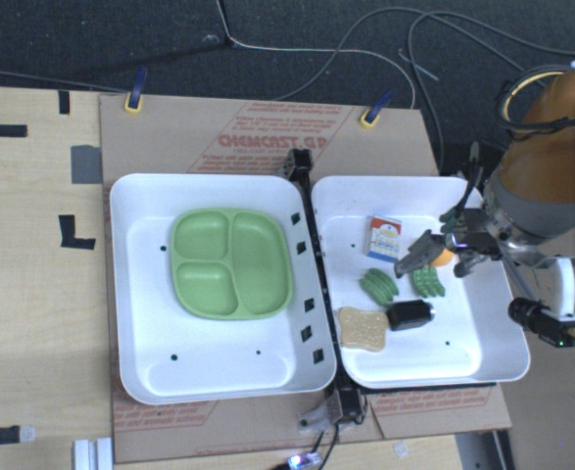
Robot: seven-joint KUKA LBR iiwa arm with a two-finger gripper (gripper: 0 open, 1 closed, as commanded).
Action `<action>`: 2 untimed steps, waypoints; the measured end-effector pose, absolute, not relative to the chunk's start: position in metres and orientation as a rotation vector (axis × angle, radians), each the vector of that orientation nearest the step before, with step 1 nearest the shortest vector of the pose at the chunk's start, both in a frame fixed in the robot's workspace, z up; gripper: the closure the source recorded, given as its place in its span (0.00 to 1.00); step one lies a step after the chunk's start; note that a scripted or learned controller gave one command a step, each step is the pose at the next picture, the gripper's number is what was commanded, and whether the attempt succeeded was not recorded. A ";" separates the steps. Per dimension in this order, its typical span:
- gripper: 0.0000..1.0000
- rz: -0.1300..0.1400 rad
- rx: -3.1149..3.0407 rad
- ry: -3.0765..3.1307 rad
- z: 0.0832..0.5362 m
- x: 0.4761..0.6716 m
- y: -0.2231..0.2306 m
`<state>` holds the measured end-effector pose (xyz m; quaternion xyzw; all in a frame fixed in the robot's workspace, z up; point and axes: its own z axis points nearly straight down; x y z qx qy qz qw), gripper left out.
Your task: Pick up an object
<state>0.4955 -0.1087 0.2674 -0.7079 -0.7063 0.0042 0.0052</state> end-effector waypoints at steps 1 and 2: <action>0.00 0.001 -2.219 -2.222 0.273 0.498 -0.108; 0.00 0.006 -2.219 -2.218 0.225 0.489 -0.110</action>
